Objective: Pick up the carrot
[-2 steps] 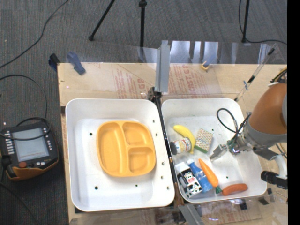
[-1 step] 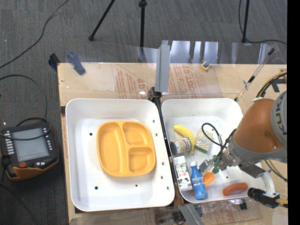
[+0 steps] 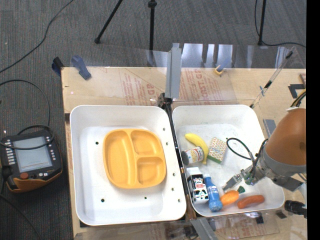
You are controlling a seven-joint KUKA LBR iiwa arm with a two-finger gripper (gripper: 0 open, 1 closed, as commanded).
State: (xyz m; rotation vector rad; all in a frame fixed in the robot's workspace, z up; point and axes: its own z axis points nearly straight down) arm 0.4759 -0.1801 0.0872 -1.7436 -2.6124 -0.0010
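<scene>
carrot [image 3: 229, 198] lies in right bin [image 3: 220, 113], near front wall, between blue bottle [image 3: 213, 195] and sausage [image 3: 250, 201]. gripper [image 3: 234, 182] just above it; jaws state i cannot tell. i judge carrot light, stiff, smooth plastic, maybe slippery; i would grip across thick middle.

Grey arm [image 3: 280, 164] — orange band [image 3: 295, 134]

Glossy yellow plastic plate [image 3: 134, 157], smooth white plastic bins [image 3: 80, 134], raw wooden bench [image 3: 115, 86]

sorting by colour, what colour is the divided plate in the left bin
Yellow-orange, plain; the camera view shows the divided plate clearly in the left bin.
</scene>
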